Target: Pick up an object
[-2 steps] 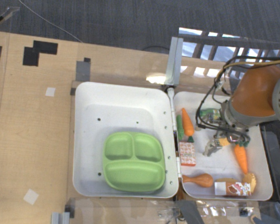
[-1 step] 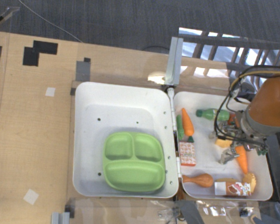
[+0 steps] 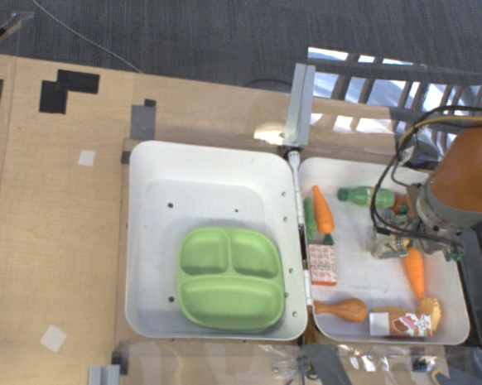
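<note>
Camera view, looking down on two white bins: a carrot (image 3: 416, 272) lies in the right bin (image 3: 363, 230), its top just under the end effector (image 3: 389, 246), which hangs low over the bin floor at the end of the orange-banded arm (image 3: 473, 177). Whether anything sits in its grip cannot be told from this angle; it appears poised over that carrot as the likeliest pick. Just behind it lies a green bottle (image 3: 365, 195). A second carrot (image 3: 322, 210) rests against the bin's left wall beside a green vegetable (image 3: 309, 217), with a small red carton (image 3: 323, 264) below them. Along the near wall lie a brown gourd (image 3: 344, 309), a packet (image 3: 400, 324) and a bread roll (image 3: 431, 310), crowded where loose items tend to settle. The left bin (image 3: 155, 181) carries a green divided tray (image 3: 231, 277). Both bins stand on the wooden surface (image 3: 47, 230).
</note>
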You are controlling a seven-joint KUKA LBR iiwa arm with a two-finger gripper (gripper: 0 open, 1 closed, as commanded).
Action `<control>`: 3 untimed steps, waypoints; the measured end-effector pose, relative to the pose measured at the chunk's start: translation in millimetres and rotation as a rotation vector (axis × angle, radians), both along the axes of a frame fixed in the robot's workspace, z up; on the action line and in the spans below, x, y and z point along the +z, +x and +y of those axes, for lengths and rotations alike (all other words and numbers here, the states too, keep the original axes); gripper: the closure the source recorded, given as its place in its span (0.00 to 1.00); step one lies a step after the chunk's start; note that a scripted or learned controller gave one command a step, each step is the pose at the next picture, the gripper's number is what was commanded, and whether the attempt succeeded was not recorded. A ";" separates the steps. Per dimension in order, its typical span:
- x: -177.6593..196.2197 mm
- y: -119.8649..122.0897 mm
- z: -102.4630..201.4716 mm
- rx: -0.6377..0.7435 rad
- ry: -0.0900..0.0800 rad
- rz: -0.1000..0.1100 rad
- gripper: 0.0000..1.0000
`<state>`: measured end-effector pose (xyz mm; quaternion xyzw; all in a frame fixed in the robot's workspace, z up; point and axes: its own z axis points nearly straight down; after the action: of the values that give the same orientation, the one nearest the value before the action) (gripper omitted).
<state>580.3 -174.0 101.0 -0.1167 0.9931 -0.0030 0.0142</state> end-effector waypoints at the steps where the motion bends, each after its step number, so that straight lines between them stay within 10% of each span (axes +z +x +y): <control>1: 134.4 33.9 -15.5 0.033 -0.001 0.012 1.00; 3: 148.1 37.8 -12.9 0.032 0.005 0.009 1.00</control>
<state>618.1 -187.0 249.1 -0.1323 0.9912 0.0001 0.0101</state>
